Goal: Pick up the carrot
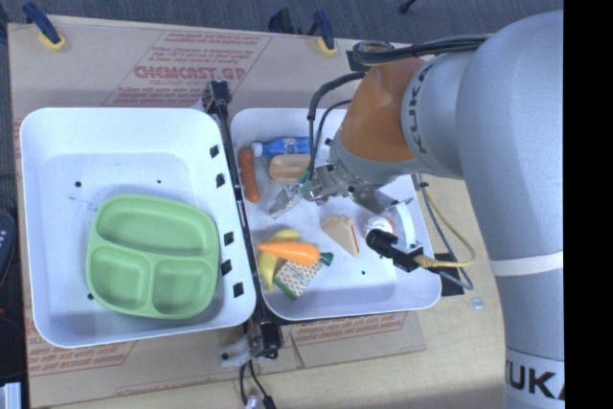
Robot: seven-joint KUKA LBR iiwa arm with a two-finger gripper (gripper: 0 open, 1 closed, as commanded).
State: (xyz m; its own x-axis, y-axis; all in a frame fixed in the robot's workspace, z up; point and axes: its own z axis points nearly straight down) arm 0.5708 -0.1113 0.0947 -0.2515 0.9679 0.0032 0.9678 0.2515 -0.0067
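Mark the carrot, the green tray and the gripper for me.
carrot (290,252), camera view, middle of its orange body.
green tray (153,256), camera view, ridge between its compartments.
gripper (299,193), camera view, at its fingertips, above the right bin.

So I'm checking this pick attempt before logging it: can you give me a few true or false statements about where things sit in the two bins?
1. The carrot lies in the right bin. True.
2. The green divided plate sits in the right bin. False: it is in the left bin.
3. The gripper holds the carrot. False: the carrot lies on the bin floor, apart from the gripper.
4. A blue bottle lies near the right bin's far wall. True.
5. The hot dog lies on the green plate. False: it lies in the right bin, along its left wall.
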